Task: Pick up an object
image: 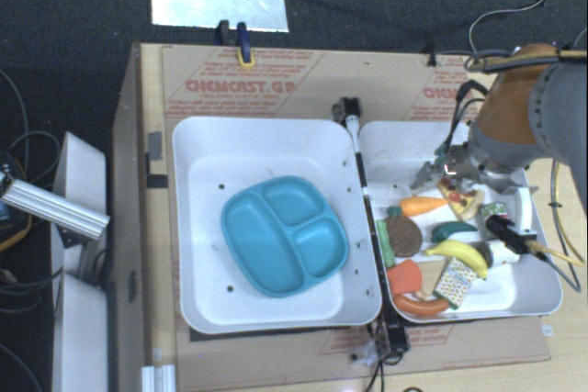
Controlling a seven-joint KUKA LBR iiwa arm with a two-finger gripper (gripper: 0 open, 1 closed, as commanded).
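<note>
Since every toy food item lies loose in the right bin (pixel 542 294), the carrot (pixel 424 206), banana (pixel 458 253) and brown cookie (pixel 403 236) among them, nothing is picked up yet. Above the carrot hangs the gripper (pixel 443 172), low over the pile; I cannot tell its opening. Beside it, the left bin (pixel 197 197) holds a blue divided plate (pixel 283 234)
</note>
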